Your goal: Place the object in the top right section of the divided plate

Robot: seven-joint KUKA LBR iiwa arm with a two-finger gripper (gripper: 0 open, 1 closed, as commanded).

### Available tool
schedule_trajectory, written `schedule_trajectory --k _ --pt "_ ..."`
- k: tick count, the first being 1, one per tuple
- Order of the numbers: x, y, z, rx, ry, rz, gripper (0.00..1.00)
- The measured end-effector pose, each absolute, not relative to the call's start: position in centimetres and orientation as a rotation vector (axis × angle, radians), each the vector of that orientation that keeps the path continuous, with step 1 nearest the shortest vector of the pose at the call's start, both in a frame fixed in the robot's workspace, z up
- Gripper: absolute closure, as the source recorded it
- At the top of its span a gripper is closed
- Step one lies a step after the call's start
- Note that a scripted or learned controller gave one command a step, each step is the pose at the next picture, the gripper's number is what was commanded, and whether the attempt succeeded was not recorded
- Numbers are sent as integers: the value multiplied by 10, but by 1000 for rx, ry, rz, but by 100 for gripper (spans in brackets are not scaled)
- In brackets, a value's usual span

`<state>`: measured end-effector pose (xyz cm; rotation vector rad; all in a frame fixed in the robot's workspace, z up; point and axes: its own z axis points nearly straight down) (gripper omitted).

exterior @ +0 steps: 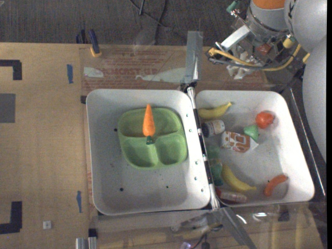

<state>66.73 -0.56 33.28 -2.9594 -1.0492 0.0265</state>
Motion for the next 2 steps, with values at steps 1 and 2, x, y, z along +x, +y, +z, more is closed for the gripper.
schedule_trajectory --k 1,2 --pt "633 -46 425 -2941 -1102 13 100" --pt "556 -74 409 -2775 -1461 17 100"
